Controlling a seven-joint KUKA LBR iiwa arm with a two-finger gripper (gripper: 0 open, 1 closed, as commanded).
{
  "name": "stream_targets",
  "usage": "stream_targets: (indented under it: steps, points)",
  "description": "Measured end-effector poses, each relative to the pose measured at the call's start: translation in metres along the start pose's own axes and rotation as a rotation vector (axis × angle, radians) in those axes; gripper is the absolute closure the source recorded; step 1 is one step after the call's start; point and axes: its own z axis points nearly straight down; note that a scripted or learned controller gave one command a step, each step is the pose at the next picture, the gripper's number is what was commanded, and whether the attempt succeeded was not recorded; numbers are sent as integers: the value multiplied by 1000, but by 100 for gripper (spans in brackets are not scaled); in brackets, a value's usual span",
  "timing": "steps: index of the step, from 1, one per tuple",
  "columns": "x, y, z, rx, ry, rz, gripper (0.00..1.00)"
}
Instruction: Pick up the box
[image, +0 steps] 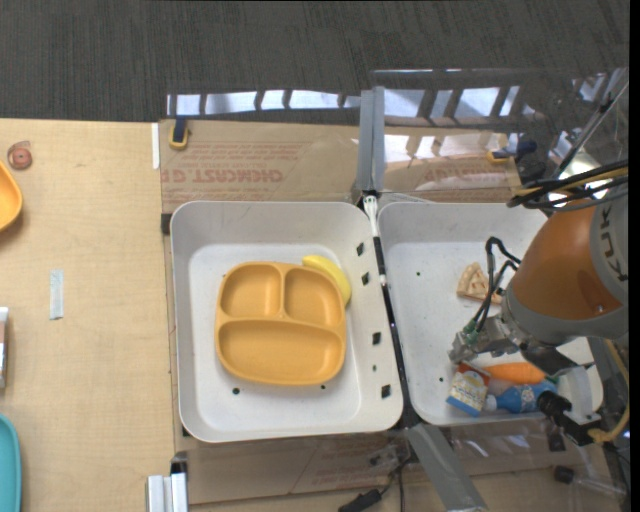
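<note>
A small box printed in blue, white and red lies at the front of the right bin, near the front wall. The gripper hangs low in that bin, just behind and above the box; whether it touches the box cannot be made out. The arm's orange band and grey wrist cover the bin's right part. An orange carrot lies right of the box, with a blue bottle-like item in front of the carrot and touching the box.
A tan wedge-shaped toy lies further back in the right bin. The left bin holds an orange divided plate with a yellow item at its far right corner. Cardboard lies behind the bins.
</note>
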Motion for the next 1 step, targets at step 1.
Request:
stream_targets:
  steps: [1]
  points:
    - [0, 0, 0, 1, 0, 0, 0]
